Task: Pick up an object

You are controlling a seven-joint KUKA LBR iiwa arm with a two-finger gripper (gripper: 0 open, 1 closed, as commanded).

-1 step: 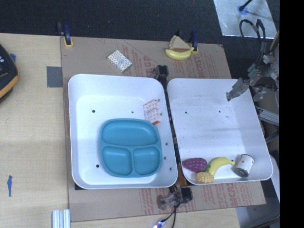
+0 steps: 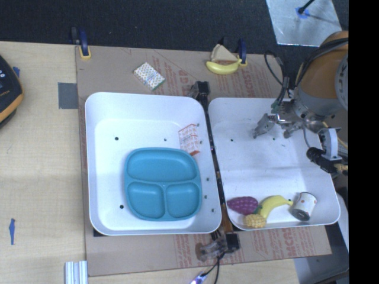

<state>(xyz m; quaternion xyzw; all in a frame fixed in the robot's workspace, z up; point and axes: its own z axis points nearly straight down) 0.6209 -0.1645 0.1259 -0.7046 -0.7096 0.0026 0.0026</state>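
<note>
Spanning the bench side by side are the two bins, and the right bin (image 2: 237,114) serves as the landmark for everything else. Just beside its left wall sits the left bin (image 2: 95,108), which carries a blue divided tray (image 2: 163,183) and, against the wall nearest the right bin, a small red-and-white packet (image 2: 190,138). Over the right bin's far right part hangs the gripper (image 2: 274,125), its fingers spread apart with nothing between them. Along the right bin's near wall lie the candidates: a toy banana (image 2: 274,204), a small white cup (image 2: 303,206) on its side at the near right corner, a purple toy fruit (image 2: 243,205) and a yellow corn piece (image 2: 255,220). The banana looks like the likeliest pick. It lies well apart from the claw, straight toward the near wall, its long axis running roughly along that wall, so the fingers would likely need to close across it.
</note>
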